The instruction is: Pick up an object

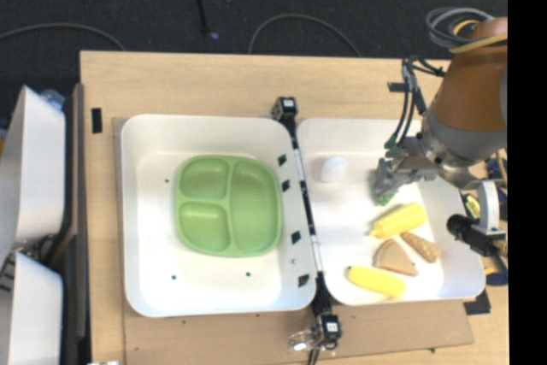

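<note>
We see the gripper (386,186) low over the right bin (359,137), just above the corn cob (398,220); whether its pincer is wide or narrow we cannot tell. A white ball (332,168) lies to its left, bread pieces (406,254) and a yellow piece (375,281) toward the front. We judge the corn its likeliest target. The green divided plate (229,204) sits in the left bin (145,286)

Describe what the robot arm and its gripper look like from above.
The arm is a bulky rounded body, grey low down with a broad orange band above the wrist. Dark cables loop along its side, with coiled cabling near the top. The gripper is a small dark grey metal assembly.
</note>
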You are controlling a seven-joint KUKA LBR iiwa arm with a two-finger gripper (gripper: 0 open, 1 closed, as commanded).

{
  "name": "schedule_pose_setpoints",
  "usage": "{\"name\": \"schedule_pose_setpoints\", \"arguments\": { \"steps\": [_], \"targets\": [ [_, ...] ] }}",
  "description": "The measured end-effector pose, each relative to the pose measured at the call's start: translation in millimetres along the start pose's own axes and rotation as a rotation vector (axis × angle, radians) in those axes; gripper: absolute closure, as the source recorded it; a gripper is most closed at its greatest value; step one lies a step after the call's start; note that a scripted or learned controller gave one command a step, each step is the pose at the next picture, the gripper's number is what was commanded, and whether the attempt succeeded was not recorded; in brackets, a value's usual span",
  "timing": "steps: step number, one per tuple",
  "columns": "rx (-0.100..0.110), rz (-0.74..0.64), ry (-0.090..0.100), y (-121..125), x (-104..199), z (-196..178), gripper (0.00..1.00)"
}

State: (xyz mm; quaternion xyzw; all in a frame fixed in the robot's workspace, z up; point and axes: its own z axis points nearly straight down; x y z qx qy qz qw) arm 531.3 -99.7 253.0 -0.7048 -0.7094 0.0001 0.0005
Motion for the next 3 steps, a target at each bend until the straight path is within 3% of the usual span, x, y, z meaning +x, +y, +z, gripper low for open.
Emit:
{"name": "schedule_pose_setpoints", "arguments": {
  "steps": [1, 3],
  "targets": [
    [-0.001, 0.001, -0.001, 13.3, 40.6, 7.5, 1.0],
    [0.0, 0.0, -0.001, 48.2, 151.9, 16.8, 1.0]
  ]
}}
